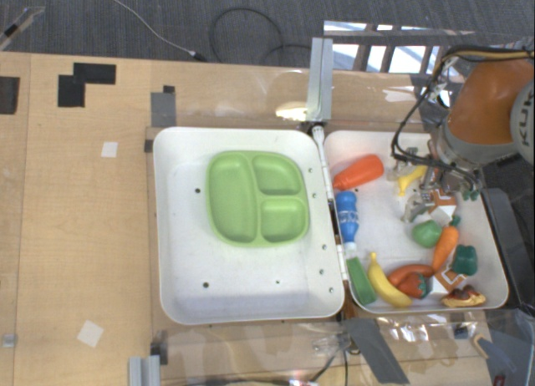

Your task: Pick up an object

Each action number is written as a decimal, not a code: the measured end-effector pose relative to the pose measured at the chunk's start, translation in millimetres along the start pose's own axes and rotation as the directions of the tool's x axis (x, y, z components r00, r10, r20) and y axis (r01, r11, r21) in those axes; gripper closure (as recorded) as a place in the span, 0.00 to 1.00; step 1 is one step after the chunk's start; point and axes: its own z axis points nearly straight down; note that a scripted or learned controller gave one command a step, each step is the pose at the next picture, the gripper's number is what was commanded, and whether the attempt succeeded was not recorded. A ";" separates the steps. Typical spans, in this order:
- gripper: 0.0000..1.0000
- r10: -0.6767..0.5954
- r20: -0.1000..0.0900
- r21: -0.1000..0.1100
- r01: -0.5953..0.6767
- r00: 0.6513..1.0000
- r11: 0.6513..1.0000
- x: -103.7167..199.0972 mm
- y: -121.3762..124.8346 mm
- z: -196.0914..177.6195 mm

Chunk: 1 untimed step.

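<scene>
My gripper (424,205) hangs low over the right bin (495,234), reaching in from the right under the orange wrist band. Just below it lies a small green pepper-like toy (426,232), with an orange carrot (445,247) beside that. A yellow piece (407,180) sits just left of the gripper. Further left are a larger orange vegetable (358,172) and a blue bottle (346,215). Nothing shows as held.
The front of the right bin holds a banana (386,284), a red toy (410,276), a dark green cup (464,259) and a brown pastry (462,297). The left bin (180,292) holds a green divided plate (255,198). A metal post (320,75) stands behind the bins.
</scene>
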 end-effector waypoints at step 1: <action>0.00 0.130 0.000 0.000 -0.130 0.991 0.991 7.3 0.1 0.0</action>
